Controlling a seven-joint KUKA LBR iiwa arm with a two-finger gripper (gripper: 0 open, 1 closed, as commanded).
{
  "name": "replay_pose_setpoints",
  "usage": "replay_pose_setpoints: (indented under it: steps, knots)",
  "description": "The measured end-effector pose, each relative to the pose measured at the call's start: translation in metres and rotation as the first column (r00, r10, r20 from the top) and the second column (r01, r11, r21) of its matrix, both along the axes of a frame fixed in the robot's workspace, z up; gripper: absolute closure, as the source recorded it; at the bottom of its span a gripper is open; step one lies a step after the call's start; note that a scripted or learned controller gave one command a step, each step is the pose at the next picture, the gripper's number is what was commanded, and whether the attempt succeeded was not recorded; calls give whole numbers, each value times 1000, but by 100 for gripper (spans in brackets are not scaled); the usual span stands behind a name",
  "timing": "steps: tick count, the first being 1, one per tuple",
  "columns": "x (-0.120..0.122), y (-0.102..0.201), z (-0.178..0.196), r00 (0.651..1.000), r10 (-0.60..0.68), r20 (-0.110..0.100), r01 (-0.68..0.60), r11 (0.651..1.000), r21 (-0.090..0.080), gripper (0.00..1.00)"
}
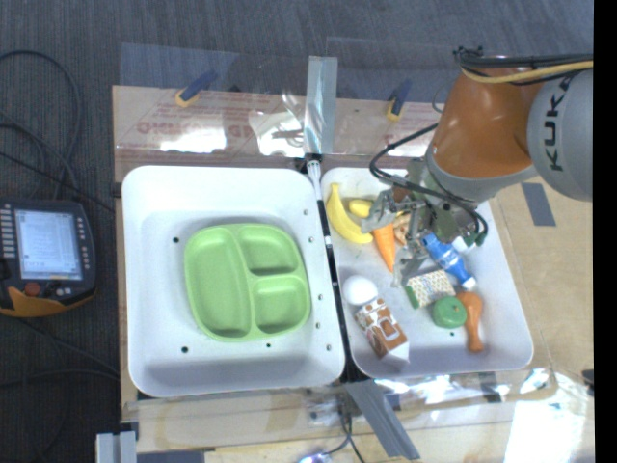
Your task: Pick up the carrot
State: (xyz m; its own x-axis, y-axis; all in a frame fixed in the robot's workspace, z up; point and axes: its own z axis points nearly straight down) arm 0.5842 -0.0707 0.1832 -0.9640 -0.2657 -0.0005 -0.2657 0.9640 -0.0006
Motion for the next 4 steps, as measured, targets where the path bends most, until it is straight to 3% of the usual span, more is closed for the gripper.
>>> replay_pose_setpoints:
  steps: [1,2,3,4]
  knots:
    - [13,-28,-92,999,-51,12,51,999,2,0]
    - [16,-27,-81,998,-52,20,52,999,1,100]
    - [-17,7,46,999,33,12,-33,999,-1,100]
    - [3,-8,169,985,175,6,-175,985,0,100]
